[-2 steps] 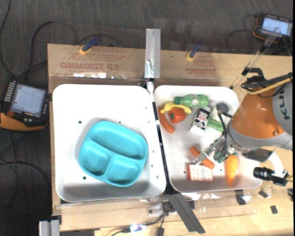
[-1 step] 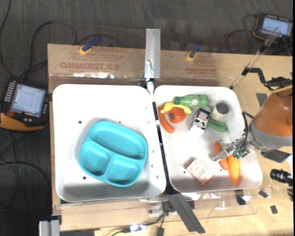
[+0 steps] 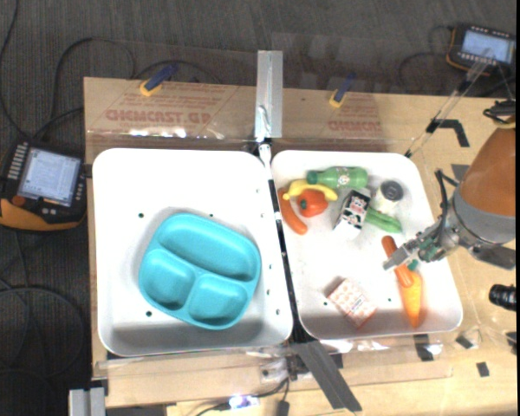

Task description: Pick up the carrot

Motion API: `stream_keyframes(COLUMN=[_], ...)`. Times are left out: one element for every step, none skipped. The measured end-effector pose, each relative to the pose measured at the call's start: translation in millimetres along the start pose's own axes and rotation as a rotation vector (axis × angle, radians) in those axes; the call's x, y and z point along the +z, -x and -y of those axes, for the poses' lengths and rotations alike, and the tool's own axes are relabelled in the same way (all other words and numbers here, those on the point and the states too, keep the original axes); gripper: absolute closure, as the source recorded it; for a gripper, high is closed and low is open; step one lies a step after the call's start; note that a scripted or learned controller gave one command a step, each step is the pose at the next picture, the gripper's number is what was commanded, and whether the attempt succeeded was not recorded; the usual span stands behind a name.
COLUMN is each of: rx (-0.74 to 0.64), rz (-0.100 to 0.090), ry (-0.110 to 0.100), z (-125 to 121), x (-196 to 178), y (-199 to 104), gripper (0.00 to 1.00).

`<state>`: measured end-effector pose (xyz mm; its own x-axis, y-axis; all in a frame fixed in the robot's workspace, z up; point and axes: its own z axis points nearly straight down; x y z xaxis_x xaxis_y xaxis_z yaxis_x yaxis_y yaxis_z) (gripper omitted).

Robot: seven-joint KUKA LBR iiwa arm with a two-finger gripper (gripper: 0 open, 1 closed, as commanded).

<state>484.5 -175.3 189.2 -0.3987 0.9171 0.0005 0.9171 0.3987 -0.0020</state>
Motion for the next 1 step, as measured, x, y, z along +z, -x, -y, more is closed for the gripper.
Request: stream_keyframes(rx=[0.126], rz=[-0.002], ry=[0.000], z=[-33.2], x=[41.0], y=[3.4], gripper=[1.00])
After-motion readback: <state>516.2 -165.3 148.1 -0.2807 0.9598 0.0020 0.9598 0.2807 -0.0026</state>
